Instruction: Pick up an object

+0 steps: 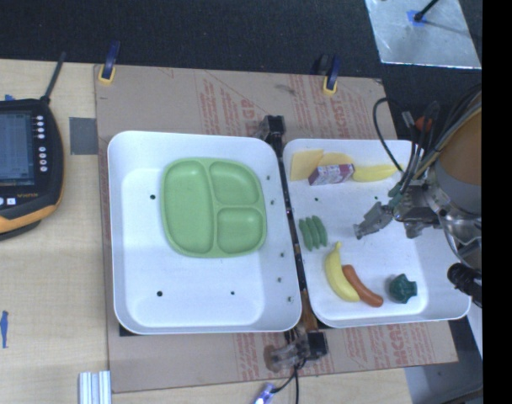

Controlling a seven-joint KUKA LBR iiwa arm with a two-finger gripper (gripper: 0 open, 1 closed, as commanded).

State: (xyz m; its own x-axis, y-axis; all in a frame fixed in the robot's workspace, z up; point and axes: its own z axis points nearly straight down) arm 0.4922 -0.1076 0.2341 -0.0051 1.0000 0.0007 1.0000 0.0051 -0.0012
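Observation:
My gripper (367, 224) hangs over the middle of the right bin (441, 310), reaching in from the right edge. No object shows in it. Left of it lies a green pea pod (312, 231). Below it a yellow banana (339, 274) rests next to a red sausage (362, 285), with a dark green broccoli piece (402, 288) further right. Along the bin's far wall sit a yellow cheese wedge (307, 165), a small pink and white carton (332, 173) and a yellow piece (376, 172).
The left bin (138, 301) holds a green divided plate (214, 206). A tablet controller (16, 171) lies on the bench at far left. Cables (408, 141) loop over the right bin's far right corner.

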